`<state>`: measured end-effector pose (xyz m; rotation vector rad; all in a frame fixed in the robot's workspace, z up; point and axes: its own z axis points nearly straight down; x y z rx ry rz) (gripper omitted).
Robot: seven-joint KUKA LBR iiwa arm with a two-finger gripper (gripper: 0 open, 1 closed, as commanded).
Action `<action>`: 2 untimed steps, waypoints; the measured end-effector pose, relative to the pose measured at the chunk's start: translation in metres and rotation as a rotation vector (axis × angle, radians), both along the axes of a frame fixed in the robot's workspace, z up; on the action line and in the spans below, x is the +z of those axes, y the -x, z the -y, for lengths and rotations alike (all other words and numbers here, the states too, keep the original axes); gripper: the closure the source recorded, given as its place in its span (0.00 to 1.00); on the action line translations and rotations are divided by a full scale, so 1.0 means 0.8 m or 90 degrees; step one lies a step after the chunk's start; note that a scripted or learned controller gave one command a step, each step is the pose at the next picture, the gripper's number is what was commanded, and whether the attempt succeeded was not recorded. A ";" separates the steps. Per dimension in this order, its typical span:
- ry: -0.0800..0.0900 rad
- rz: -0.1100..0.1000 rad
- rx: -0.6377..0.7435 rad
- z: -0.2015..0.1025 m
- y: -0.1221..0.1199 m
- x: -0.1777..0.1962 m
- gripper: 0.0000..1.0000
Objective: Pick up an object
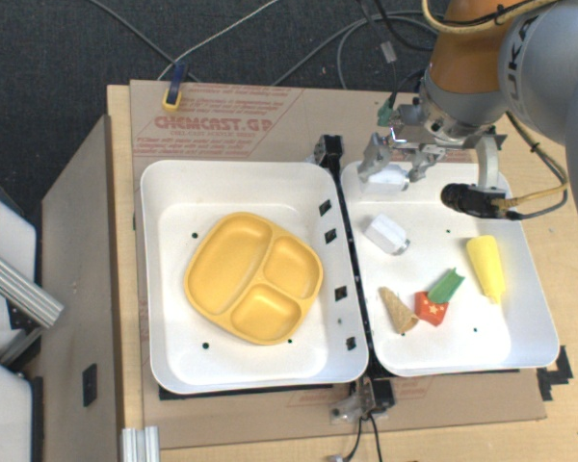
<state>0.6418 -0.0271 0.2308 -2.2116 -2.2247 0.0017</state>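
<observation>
Tan wedge-shaped toy (398, 310) nearest, right bin (535, 340): light, rigid, grip across flanks; tool (395, 166) hovering, released, holding nothing.

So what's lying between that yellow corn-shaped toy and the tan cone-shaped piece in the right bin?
In the camera view, a small red toy with a green top lies between the yellow corn-shaped toy and the tan cone-shaped piece, closer to the cone.
</observation>
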 end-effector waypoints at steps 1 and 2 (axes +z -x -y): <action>0.000 0.001 -0.001 -0.064 0.016 0.012 1.00; 0.001 0.000 -0.001 -0.119 0.033 0.017 1.00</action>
